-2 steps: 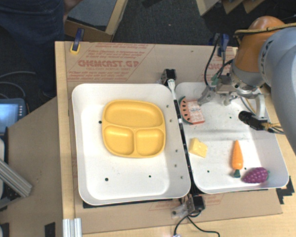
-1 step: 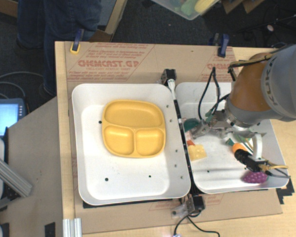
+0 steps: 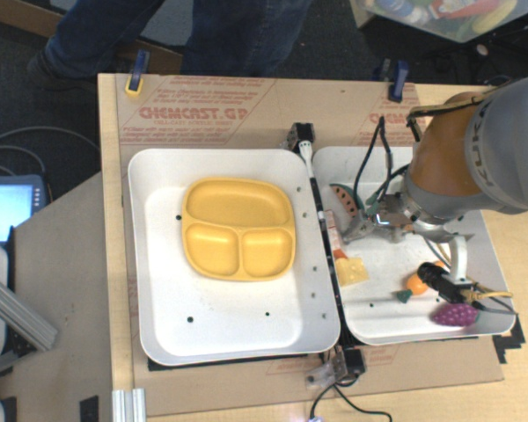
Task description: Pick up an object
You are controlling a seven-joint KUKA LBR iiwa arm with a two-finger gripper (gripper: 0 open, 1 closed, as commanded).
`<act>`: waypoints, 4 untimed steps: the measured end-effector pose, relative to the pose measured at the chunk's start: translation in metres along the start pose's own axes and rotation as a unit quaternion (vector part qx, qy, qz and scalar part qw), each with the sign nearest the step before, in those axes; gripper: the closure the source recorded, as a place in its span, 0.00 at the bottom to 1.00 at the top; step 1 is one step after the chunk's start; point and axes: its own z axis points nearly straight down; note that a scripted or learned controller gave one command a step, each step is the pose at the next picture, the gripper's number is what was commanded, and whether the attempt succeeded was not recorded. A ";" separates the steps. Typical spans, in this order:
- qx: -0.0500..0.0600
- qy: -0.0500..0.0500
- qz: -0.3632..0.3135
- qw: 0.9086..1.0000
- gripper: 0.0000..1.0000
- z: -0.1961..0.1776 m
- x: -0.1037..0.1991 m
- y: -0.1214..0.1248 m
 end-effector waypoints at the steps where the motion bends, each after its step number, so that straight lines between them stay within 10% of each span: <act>1: -0.003 -0.001 -0.002 1.000 0.00 -0.001 0.001 0.065; 2: -0.002 -0.001 -0.001 1.000 1.00 -0.011 0.001 0.063; 3: -0.011 -0.001 -0.003 1.000 1.00 -0.163 0.028 0.107; 4: 0.005 0.001 0.001 1.000 1.00 -0.113 0.029 0.028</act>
